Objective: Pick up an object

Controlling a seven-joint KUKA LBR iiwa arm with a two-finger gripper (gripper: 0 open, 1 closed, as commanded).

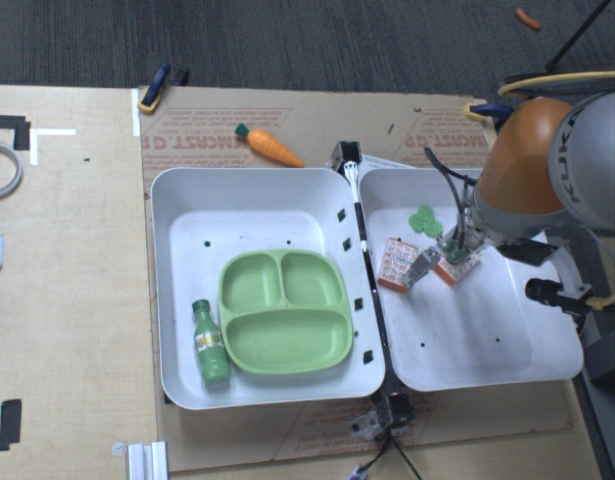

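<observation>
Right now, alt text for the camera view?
The end effector is low in the right bin, beside a small red-and-white box. The left bin holds a green divided plate and green bottle; a toy carrot lies behind it.

The grey arm [547,168] reaches in from the right, its wrist angled down and leftward.

The gripper [449,255] covers part of a small orange-edged item [459,267], too small to identify. The arm [577,158] runs off the right edge.
</observation>
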